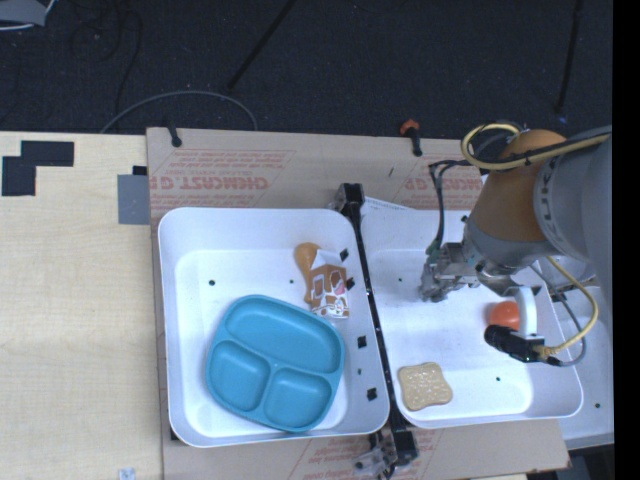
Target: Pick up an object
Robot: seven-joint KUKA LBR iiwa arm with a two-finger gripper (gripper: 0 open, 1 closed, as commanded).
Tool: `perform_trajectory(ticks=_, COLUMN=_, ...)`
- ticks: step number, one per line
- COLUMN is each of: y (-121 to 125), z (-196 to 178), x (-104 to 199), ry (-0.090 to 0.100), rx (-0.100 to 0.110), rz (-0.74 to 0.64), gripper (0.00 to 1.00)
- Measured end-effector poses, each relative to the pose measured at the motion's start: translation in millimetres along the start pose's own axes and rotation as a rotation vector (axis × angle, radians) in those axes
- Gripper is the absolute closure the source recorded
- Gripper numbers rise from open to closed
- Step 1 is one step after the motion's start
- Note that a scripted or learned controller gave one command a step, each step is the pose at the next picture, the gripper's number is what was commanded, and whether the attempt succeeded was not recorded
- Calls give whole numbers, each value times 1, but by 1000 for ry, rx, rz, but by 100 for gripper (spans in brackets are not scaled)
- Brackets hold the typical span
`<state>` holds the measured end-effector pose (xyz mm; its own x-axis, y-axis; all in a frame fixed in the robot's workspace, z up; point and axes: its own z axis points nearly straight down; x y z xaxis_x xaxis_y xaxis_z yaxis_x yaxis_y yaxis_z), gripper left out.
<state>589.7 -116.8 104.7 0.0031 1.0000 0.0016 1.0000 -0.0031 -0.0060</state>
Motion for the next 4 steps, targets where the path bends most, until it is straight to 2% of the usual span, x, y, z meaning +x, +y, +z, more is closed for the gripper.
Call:
perform_trajectory(ticks=3, y=2, z=-130, x=9, ry=-2, rx=-7, rz=-4, gripper=100)
perform_trajectory(ticks=4, y=-3, z=-131, x=68, ry=0, rx=-2, rz=-7, gripper=100)
